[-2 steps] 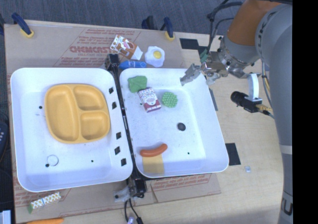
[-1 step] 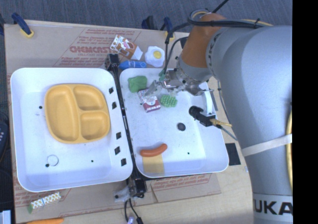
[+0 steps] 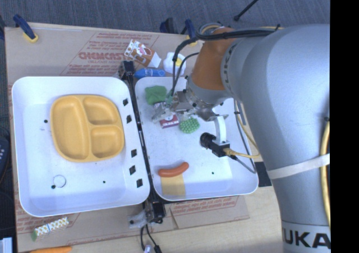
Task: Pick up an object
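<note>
— Reaching into the right bin point(image 3: 241, 182), the arm point(image 3: 269, 78) has its pincer point(image 3: 168, 113) low by a small red thing point(image 3: 169, 123). See it?
— Yes. Open or closed, I cannot tell. A green ball point(image 3: 189, 126) lies just beside, a green block point(image 3: 156, 94) behind.
— And the sausage point(image 3: 173, 169)?
— Near the front rim, apart. The yellow tray point(image 3: 87, 128) sits in the left bin point(image 3: 28, 190).

Bright, even overhead light; soft shadows, slightly soft focus.
</note>
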Motion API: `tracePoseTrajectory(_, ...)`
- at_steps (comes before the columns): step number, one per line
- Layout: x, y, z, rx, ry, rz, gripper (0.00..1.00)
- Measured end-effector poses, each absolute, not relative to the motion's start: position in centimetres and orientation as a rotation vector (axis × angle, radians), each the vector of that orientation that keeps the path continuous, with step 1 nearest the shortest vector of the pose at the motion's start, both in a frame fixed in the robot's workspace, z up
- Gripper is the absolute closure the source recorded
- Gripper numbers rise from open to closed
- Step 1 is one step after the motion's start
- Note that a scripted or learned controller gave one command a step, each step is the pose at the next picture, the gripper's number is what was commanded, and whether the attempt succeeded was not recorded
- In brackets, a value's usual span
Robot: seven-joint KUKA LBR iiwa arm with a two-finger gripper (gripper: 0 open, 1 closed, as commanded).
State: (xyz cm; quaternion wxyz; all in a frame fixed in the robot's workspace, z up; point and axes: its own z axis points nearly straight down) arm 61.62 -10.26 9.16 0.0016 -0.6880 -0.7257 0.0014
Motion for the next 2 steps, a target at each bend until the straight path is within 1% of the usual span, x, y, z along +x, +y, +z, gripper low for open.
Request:
tracePoseTrajectory(1, 61.6, -10.3, 10.2, -2.155, -2.28, 0.007, 1.0)
tracePoseTrajectory(2, 65.4, -8.8, 22.8, -2.365, -2.066, 0.003, 1.0)
